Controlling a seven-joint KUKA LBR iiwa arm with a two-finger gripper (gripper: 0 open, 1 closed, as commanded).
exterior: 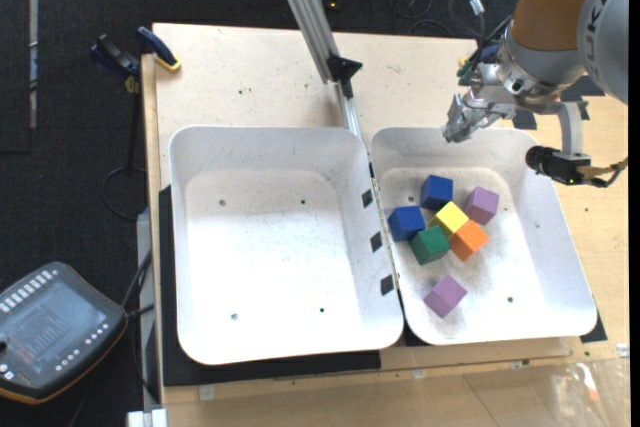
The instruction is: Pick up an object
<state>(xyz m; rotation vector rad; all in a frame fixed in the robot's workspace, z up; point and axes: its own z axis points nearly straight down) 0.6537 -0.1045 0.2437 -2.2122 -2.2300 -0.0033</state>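
Several small blocks lie in the right bin (540,315). Two blue blocks (437,190) (405,221), a yellow block (451,215), an orange block (469,238) and a green block (431,243) cluster together. One purple block (482,204) sits at the cluster's right and another purple block (445,295) lies apart toward the front. My gripper (461,128) hangs over the right bin's far rim, above and behind the cluster, with nothing visible between its fingers.
The left bin (200,215) stands beside the right one on the tan bench. A slanted metal strut (305,0) runs down to the bins' shared far corner. A blue-and-yellow clamp (135,58) sits at the bench's far left corner. A pendant (50,330) lies off the bench, front left.
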